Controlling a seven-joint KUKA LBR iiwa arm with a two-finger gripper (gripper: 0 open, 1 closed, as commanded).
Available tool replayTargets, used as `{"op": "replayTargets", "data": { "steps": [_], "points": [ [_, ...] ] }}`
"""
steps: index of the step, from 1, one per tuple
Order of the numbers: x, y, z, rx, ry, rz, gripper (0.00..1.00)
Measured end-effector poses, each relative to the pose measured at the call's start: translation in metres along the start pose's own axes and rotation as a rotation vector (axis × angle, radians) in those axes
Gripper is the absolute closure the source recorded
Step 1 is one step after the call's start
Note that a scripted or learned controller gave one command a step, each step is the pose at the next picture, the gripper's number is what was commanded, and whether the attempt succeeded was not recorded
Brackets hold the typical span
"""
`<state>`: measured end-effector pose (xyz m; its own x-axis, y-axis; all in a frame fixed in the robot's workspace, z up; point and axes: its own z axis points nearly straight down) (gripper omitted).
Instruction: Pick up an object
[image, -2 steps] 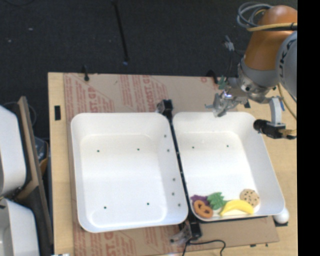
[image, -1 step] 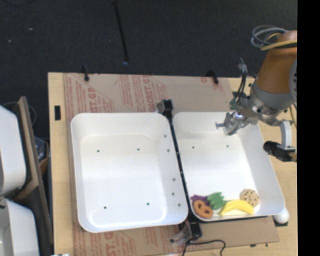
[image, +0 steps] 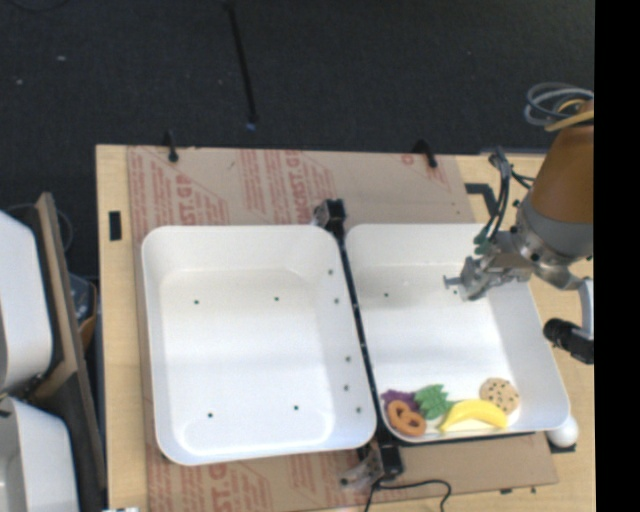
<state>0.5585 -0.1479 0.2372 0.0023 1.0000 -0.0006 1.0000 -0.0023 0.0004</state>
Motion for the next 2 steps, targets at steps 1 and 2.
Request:
{"op": "replayTargets", "data": {
  "steps": [1,2],
  "points": [
    [0.0,0.001,-0.01,-0.002,0.0,-0.001,1.0],
    [-0.056,-0.003,-0.024,-0.001,-0.001,0.002,1.0]
  ]
}}
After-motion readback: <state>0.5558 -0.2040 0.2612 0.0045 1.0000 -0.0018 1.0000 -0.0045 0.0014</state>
